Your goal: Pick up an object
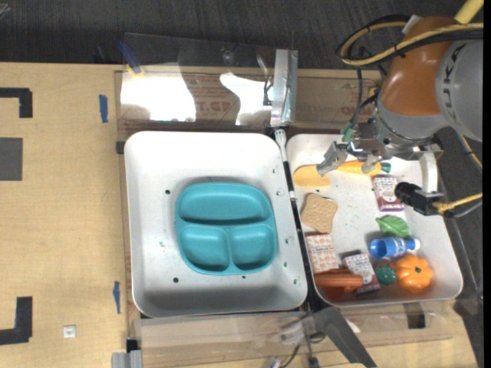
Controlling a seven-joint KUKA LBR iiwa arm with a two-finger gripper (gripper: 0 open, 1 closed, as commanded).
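My gripper [354, 156] hangs low over the far part of the right bin [453, 282], below the arm's orange band [414, 83]. A long yellow piece [362, 169] lies right under it, and a yellow wedge [307, 176] lies just to its left. Nearer the front are a slice of toast [318, 213], a red-and-white packet [386, 192], a green leaf [393, 225], a blue bottle [393, 246], an orange pumpkin [414, 273], a red patterned packet [321, 251] and a sausage [337, 280]. I cannot see whether anything is gripped.
The left bin [146, 167] holds a teal divided plate [225, 225]. A clear panel [199, 90] and a metal post [284, 87] stand behind the bins. A black part with a yellow cable [418, 198] sticks out over the right bin's right side.
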